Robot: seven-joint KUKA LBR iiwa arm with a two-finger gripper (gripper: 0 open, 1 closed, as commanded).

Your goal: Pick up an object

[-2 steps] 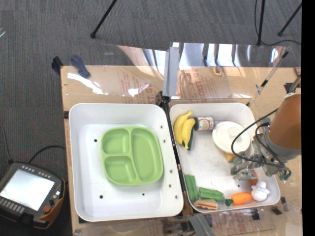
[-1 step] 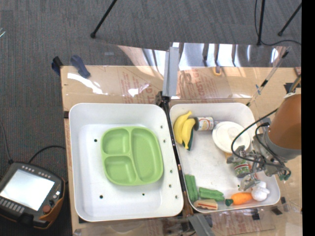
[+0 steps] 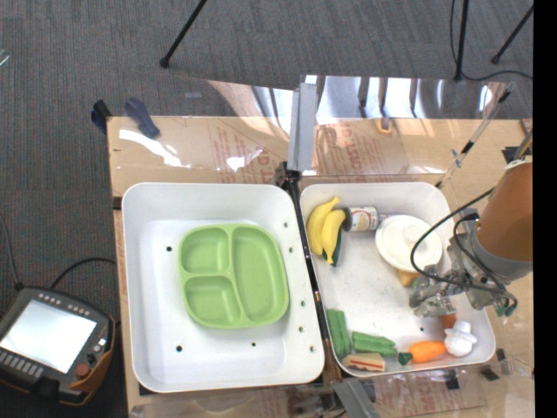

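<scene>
Clutter is the worry: the claw [image 3: 435, 301] hangs low in the right bin [image 3: 374, 200], whether spread or pinched I cannot tell, amid carrot [image 3: 426, 352], white plate [image 3: 402, 244] and bananas [image 3: 325, 226]; it might nudge neighbours and grab nothing.

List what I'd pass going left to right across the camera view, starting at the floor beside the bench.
Teach pendant → green divided plate in the left bin → bananas → small bottle → white plate → gripper over the right bin.
</scene>
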